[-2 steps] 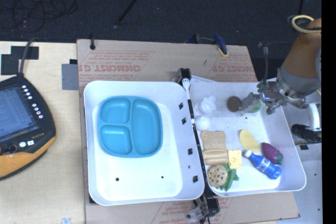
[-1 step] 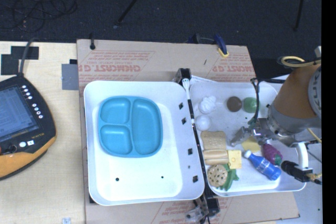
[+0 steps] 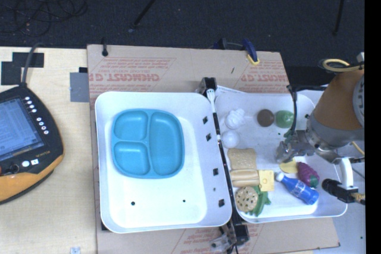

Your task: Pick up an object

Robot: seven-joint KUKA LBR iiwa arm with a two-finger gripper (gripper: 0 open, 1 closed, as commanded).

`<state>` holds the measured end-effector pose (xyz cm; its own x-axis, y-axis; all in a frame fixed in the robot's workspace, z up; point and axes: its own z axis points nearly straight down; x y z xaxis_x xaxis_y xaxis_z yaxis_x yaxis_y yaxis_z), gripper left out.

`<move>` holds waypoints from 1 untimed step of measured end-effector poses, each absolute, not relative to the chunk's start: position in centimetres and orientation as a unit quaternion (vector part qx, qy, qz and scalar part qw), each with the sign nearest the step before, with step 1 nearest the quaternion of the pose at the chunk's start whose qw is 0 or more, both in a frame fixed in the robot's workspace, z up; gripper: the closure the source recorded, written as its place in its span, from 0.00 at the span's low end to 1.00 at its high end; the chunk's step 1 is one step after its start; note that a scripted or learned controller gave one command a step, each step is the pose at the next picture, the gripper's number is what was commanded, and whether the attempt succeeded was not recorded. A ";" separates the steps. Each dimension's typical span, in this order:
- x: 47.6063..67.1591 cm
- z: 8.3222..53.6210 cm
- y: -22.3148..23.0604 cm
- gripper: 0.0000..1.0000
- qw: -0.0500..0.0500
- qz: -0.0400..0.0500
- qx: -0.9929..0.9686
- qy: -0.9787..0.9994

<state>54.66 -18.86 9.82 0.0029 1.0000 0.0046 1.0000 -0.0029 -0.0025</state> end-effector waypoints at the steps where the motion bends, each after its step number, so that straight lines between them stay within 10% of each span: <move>1: 54.6 9.8 -18.9 0.00 0.003 -0.001 -0.709 -0.705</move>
